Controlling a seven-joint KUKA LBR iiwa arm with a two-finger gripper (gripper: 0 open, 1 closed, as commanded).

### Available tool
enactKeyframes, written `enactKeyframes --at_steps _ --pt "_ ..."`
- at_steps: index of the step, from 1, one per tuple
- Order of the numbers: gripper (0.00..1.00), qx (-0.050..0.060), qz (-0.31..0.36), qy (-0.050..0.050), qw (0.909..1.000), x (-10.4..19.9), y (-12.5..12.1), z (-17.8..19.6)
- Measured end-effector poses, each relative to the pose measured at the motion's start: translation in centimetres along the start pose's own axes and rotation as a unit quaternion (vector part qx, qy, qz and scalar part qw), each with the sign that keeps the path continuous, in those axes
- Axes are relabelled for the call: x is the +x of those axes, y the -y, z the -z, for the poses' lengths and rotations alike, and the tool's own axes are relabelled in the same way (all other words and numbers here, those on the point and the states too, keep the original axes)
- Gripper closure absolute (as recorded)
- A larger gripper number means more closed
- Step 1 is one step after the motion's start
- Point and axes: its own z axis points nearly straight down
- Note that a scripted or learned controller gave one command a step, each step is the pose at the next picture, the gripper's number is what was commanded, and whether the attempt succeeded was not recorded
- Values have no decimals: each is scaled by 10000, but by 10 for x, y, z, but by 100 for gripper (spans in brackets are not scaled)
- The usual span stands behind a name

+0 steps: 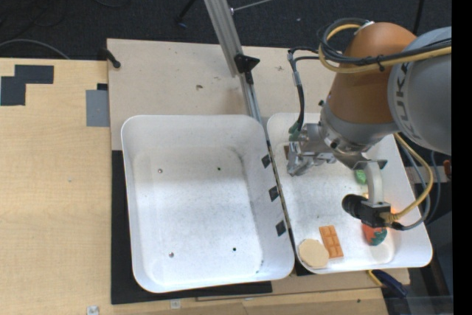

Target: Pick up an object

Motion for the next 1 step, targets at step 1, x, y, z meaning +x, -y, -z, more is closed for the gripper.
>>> enactKeyframes --at_steps 1 --pt "100 21 -2 2 10000 54 5 -13"
